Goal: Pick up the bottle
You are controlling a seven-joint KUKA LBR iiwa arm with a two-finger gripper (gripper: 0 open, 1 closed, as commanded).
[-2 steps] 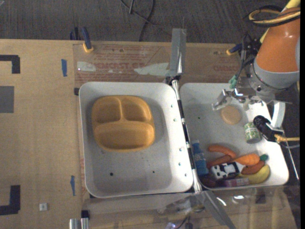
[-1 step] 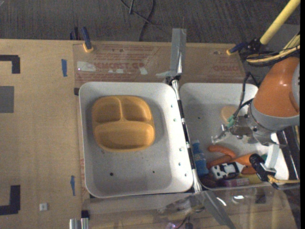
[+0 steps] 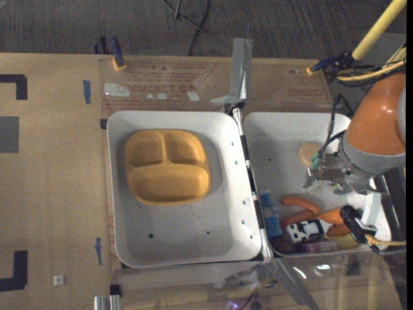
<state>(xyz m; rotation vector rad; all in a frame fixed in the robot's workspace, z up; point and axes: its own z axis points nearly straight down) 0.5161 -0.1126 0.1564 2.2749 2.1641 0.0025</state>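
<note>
Bottle (image 3: 268, 213) beside toys (image 3: 310, 228) (crowded)

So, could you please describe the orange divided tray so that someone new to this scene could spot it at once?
Start at the two white bins side by side and take the left bin. The tray lies in its upper half, towards the left, well apart from the gripper over the right bin. It is a rounded yellow-orange plate with three moulded compartments, far larger than the small items heaped in the other bin.
</note>
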